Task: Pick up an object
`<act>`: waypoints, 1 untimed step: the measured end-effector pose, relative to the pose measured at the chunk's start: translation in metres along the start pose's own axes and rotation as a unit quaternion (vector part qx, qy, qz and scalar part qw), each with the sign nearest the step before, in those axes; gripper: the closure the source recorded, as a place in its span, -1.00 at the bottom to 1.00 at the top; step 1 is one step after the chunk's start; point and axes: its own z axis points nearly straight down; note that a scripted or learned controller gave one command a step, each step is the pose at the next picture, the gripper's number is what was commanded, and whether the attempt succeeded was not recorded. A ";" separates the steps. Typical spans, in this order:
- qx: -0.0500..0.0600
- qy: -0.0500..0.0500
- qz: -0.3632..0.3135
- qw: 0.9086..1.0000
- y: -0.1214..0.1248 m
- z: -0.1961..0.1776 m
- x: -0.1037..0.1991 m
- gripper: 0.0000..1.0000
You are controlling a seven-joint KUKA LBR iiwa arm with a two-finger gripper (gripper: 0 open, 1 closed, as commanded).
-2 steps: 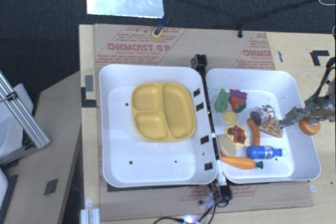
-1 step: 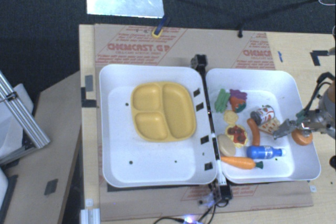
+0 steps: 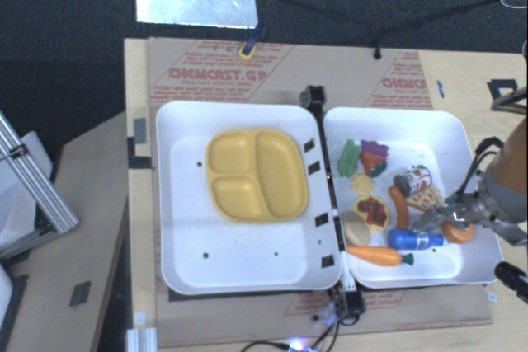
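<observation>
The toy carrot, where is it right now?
In the camera view the carrot lies in the right bin, along its near edge, just below the blue bottle and left of the hand.

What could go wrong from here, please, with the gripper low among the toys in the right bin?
1. The gripper sits where the blue bottle, sausage and an orange piece crowd together, so it may catch two things or nudge them apart.
2. It works close to the right bin wall; a toy could get pushed against it.
</observation>
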 end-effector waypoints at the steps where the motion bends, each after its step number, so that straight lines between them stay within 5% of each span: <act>1: -0.004 0.002 -0.001 1.000 0.004 0.033 0.002 -1.00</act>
